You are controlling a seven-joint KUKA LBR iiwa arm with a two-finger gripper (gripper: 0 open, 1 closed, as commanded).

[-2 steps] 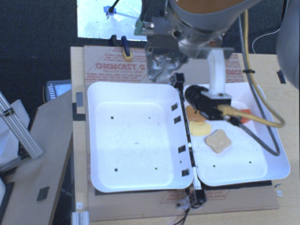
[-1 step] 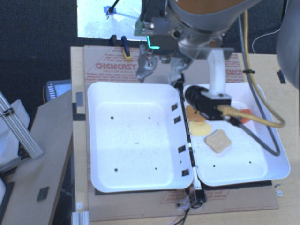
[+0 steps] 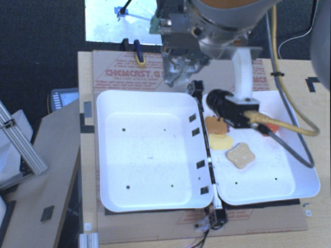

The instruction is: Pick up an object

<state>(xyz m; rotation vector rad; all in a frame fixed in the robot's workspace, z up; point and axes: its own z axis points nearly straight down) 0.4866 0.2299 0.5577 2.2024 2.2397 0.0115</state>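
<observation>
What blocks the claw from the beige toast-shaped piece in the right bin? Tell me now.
Nothing visible lies on the toast piece; its top is bare. The claw hangs beyond the bins' far edge. A black camera and yellow cable hang between, above the right bin.

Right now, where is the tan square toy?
The tan square toy lies in the right bin, just below-right of a yellow piece.

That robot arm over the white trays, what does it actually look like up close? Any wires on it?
The arm is a thick, rounded grey body with a broad orange band. Below it sits a bare-metal wrist block. A white post ends in a black cylindrical unit. A yellow cable and a grey cable run from that unit, looping over the right bin.
</observation>
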